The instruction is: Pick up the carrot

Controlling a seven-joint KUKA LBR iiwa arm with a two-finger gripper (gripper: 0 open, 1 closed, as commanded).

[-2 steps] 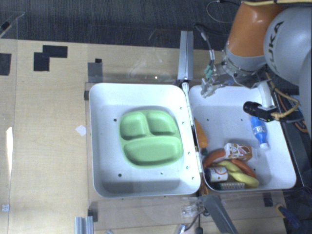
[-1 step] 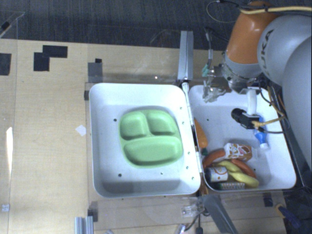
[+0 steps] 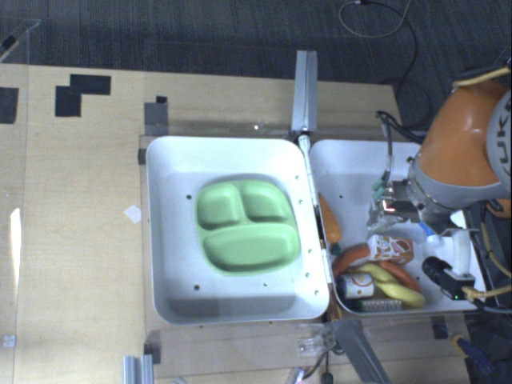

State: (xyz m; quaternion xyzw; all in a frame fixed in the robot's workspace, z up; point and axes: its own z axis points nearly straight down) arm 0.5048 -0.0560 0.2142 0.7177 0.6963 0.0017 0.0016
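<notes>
The carrot (image 3: 327,222) is a slim orange piece lying lengthwise against the left wall of the right bin (image 3: 352,162). My gripper (image 3: 390,206) hangs over the middle of that bin, to the right of the carrot and well apart from it. Nothing is visibly held in it. The grey and orange arm (image 3: 464,146) comes in from the right and covers the bin's right part.
Near the right bin's front lie a red sausage (image 3: 353,255), a printed packet (image 3: 393,249), a yellow banana (image 3: 394,287) and a small can (image 3: 357,287). The left bin (image 3: 172,214) holds a green divided plate (image 3: 245,225). A metal divider (image 3: 306,94) stands between the bins.
</notes>
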